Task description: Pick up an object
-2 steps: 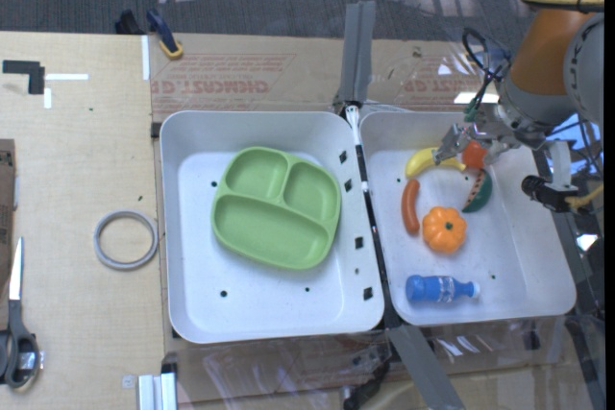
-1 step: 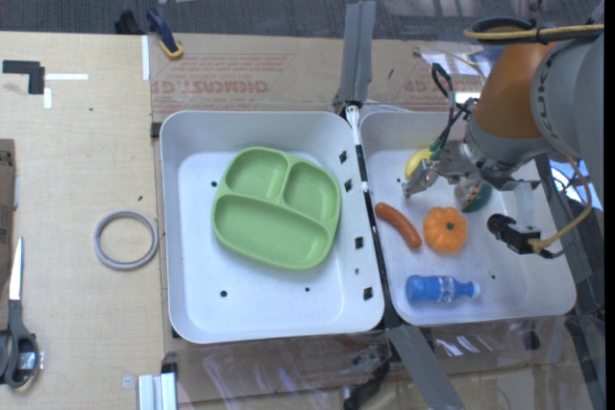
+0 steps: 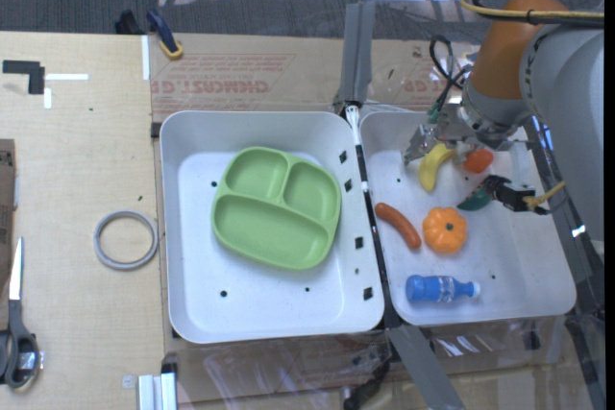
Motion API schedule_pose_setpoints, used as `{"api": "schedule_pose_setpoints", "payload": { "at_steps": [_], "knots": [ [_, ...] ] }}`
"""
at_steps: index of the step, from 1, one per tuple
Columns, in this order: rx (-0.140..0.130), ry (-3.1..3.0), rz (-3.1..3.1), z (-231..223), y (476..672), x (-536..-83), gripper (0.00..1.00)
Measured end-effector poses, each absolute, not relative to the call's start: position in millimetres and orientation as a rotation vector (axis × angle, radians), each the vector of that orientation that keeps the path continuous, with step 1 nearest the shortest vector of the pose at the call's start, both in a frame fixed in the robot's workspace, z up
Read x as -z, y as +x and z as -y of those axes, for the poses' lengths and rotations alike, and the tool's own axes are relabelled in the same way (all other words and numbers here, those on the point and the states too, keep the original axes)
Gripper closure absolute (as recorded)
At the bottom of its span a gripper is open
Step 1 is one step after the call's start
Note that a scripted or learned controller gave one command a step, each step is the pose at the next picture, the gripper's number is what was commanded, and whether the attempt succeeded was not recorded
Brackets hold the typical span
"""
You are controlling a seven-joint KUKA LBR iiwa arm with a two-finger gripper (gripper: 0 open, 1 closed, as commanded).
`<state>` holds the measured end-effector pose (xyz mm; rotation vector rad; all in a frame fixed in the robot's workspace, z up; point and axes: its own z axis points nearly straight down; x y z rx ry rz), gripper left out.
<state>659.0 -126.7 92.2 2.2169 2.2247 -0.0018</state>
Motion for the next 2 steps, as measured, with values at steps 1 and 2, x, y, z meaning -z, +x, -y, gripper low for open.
{"api": "schedule_pose_setpoints", "payload": {
  "at_steps": [1,2],
  "knots": [
    [0.017,2.225,-2.229,128,655.0,-98,1.0],
    [0.001,2.218,-2.224,78,647.9,-192,1.0]
  ]
}}
